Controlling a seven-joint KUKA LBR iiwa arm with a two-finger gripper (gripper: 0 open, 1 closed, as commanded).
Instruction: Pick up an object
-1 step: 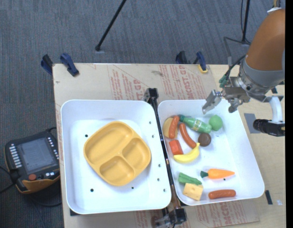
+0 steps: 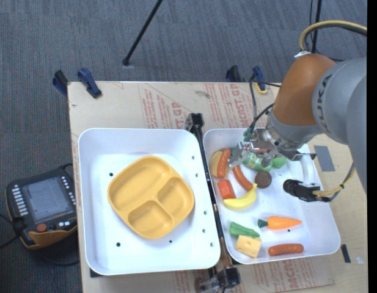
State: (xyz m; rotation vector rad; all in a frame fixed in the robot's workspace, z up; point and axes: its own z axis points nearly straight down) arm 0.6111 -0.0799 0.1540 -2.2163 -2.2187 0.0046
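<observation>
Two shallow white bins sit on the desk; the right bin (image 2: pixel 325 237) holds the toy food. We see the grey two-finger jaws (image 2: pixel 256 154) low over a green leafy plastic piece (image 2: pixel 261 162), possibly the target; whether they are apart we cannot tell.

A green lump (image 2: pixel 259 161) sits right under the pincer (image 2: pixel 256 153), touching it. Just below-right lies a brown ball (image 2: pixel 263 179). A red sausage (image 2: pixel 241 177) slants just below the pincer, with a curved banana (image 2: pixel 240 201) under that. Left of the pincer stand an orange piece (image 2: pixel 220 163) and a red block (image 2: pixel 226 188). Well below lie a carrot (image 2: pixel 281 223), a green pod (image 2: pixel 244 229), a cheese wedge (image 2: pixel 248 245) and another sausage (image 2: pixel 285 249).
</observation>
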